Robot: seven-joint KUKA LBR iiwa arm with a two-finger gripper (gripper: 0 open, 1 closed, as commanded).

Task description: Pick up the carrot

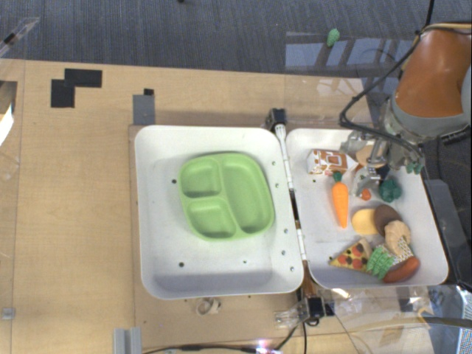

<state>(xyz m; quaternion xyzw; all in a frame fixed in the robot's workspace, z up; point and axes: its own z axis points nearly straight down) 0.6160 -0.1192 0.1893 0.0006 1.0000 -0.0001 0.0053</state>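
Observation:
The carrot (340,204), orange with a small green top, lies lengthwise in the left part of the right bin (318,257), its green end pointing to the far side. My gripper (372,174) hangs over the far middle of that bin, to the right of the carrot's top and a little beyond it. It is open and nothing sits between its fingers. A small red-orange piece (365,194) lies just below the fingertips.
Around the carrot lie a brown-and-white carton (327,162), a dark green item (390,190), a yellow round item (363,221), a brown one (385,215), a pizza slice (352,258) and a red sausage (402,270). The left bin (158,257) holds a green divided plate (225,195).

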